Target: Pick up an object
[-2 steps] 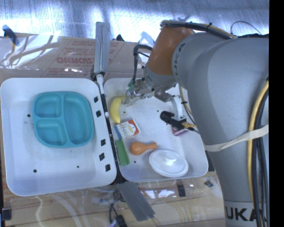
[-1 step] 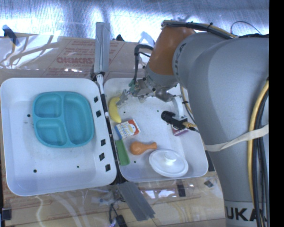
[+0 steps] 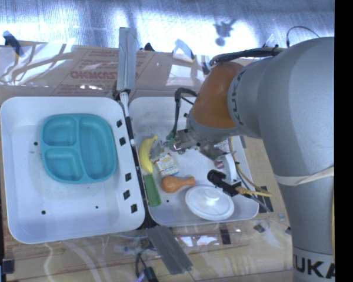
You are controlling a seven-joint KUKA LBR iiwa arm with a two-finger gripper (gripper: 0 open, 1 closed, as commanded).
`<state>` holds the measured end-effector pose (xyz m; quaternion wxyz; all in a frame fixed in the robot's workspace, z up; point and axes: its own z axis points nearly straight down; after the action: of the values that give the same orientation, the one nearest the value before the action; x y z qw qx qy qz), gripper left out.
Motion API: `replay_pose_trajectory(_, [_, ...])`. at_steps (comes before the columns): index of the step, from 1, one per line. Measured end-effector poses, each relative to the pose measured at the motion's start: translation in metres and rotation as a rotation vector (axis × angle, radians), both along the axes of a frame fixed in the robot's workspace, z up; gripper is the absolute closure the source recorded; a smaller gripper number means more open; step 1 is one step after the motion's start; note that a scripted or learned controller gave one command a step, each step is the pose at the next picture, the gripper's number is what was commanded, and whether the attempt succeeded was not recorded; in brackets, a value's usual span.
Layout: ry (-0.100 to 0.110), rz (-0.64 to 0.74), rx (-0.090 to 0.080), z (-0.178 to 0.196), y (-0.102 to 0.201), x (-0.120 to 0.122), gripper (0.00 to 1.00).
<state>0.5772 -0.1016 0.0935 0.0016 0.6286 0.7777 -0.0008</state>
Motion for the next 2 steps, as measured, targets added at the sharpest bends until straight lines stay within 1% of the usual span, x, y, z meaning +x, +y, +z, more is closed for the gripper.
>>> replay_pose_trajectory(1, [0.002, 0.031, 0.002, 0.125, -0.002, 0.022, 0.00])
replay_pose_trajectory(2, [0.005, 0.048, 0.004, 0.007, -0.010, -0.004, 0.00])
